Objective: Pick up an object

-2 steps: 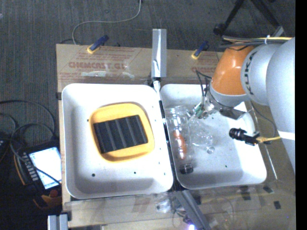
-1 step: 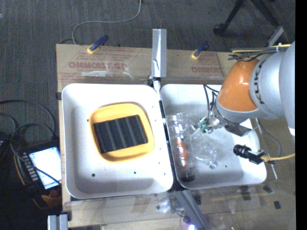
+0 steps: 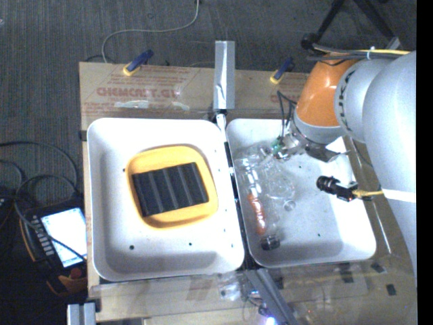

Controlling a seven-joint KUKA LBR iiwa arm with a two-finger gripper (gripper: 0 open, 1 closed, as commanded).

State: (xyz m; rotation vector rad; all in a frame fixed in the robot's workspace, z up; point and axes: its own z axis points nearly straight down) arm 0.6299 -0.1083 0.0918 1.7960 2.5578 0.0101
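A yellow rectangular object with a black ribbed middle [image 3: 172, 185] lies flat in the left bin [image 3: 108, 249]. In the right bin [image 3: 338, 239], a clear plastic bottle [image 3: 257, 205] with an orange label and a dark cap lies along the left wall, cap toward the front. Beside it sits a clear crumpled plastic piece [image 3: 279, 181]. My gripper [image 3: 281, 147] is low in the back of the right bin, right over the upper end of the clear plastic items. The orange band and grey arm cover most of it.
A black fitting with a yellow cable [image 3: 336, 185] sticks out from the arm over the right bin's middle. An upright metal post [image 3: 224, 73] stands behind the divide between the bins. Blue clamps [image 3: 137, 61] hold the cardboard backing.
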